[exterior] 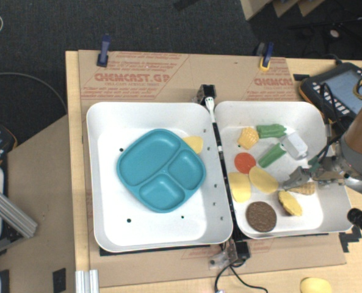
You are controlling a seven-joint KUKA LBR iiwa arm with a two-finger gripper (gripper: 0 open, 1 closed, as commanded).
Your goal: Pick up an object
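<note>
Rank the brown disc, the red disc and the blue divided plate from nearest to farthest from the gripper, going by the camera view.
Measured from the gripper in the right bin:
1. Brown disc, at that bin's front edge.
2. Red disc, near the same bin's left side.
3. Blue divided plate, over in the left bin.

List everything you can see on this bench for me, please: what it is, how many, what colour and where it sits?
White bins: two, side by side on the bench.
Divided plate: one, teal, in the left bin.
Yellow piece: one, at the plate's upper right edge.
Corn cob: one, yellow, top of the right bin.
Green pieces: two, right bin, upper middle.
Red disc: one, right bin, left side.
Yellow flat pieces: two, below the red disc.
Brown round cookie: one, right bin's lower edge.
Clamps: two, blue, board's far edge.
Gripper: one, grey, over the right bin.
</note>
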